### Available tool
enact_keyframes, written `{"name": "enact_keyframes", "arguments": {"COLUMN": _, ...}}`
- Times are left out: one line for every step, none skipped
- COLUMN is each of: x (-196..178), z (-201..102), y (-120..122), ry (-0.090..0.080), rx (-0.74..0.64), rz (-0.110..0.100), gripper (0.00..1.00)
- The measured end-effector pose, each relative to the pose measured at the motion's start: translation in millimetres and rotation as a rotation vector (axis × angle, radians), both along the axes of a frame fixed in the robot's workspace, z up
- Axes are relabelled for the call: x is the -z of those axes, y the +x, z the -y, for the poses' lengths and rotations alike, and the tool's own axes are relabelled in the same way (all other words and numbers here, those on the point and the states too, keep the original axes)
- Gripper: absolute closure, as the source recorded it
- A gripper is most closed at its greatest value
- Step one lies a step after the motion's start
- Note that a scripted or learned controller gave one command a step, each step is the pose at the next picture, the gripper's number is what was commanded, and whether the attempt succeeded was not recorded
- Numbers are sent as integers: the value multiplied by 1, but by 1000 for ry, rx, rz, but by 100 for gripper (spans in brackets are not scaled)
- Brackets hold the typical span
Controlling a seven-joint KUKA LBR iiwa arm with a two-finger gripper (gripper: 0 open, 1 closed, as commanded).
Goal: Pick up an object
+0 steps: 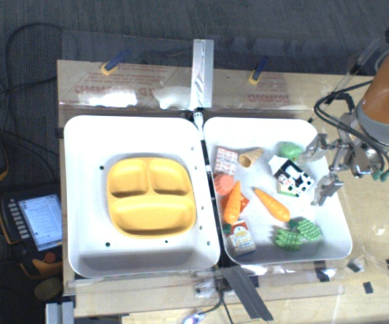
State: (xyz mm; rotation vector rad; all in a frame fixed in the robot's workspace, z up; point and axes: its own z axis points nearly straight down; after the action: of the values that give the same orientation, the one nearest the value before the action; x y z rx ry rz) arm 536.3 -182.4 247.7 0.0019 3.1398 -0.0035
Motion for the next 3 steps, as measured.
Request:
{"name": "enact_keyframes", "arguments": {"x": 138, "z": 4, "y": 33, "ry": -2, "rx": 112, "rz": 19, "gripper": 0}}
{"name": "enact_keyframes", "arguments": {"x": 158, "z": -86, "y": 13, "ry": 1, "rx": 37, "rz": 12, "gripper": 0}}
{"name": "enact_keyframes", "arguments": {"x": 89, "z": -20, "y": 27, "ry": 0, "rx": 36, "rz": 1, "gripper": 0}}
